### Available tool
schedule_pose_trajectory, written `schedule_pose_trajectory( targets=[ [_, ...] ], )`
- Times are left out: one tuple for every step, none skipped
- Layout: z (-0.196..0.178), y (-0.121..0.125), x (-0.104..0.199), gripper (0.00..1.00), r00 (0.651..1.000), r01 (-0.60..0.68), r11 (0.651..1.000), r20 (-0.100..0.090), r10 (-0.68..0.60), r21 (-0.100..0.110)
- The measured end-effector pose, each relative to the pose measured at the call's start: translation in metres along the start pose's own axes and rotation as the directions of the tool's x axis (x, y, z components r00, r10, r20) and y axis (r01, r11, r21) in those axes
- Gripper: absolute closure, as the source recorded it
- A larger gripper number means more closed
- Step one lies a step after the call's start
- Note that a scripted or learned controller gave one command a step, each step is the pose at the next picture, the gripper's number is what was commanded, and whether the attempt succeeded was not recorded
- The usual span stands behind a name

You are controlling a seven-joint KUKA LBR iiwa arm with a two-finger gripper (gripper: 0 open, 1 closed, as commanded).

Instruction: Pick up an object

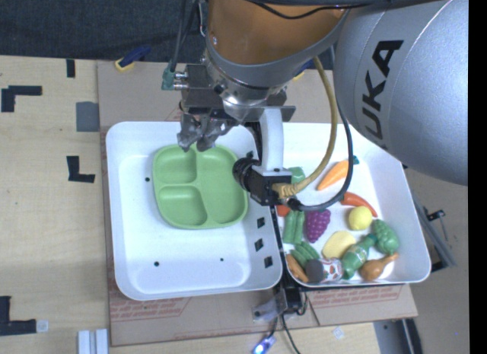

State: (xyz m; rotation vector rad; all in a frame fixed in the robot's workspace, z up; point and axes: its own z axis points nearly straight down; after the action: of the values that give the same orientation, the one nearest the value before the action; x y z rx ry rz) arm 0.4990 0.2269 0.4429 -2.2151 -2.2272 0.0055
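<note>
Camera view has the hand (196, 136) at the green plate's (199, 189) far rim, seemingly empty, fingers near together, poised to grab.

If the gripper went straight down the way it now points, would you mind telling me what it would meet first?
Most likely the green divided plate in the left bin: the gripper hangs over the plate's back rim, pointing down. Depth is unclear from this slanted view, so it might just miss the rim.
</note>
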Motion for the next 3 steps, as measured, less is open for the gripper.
schedule_pose_trajectory(
  targets=[
    [0.047, 0.005, 0.007, 1.00, 1.000, -0.003, 1.000, 0.001, 0.003, 0.003],
    [0.167, 0.041, -0.017, 1.00, 1.000, -0.008, 1.000, 0.004, 0.008, 0.008],
    [0.050, 0.065, 0.008, 1.00, 1.000, -0.001, 1.000, -0.007, 0.001, -0.014]
  ],
)
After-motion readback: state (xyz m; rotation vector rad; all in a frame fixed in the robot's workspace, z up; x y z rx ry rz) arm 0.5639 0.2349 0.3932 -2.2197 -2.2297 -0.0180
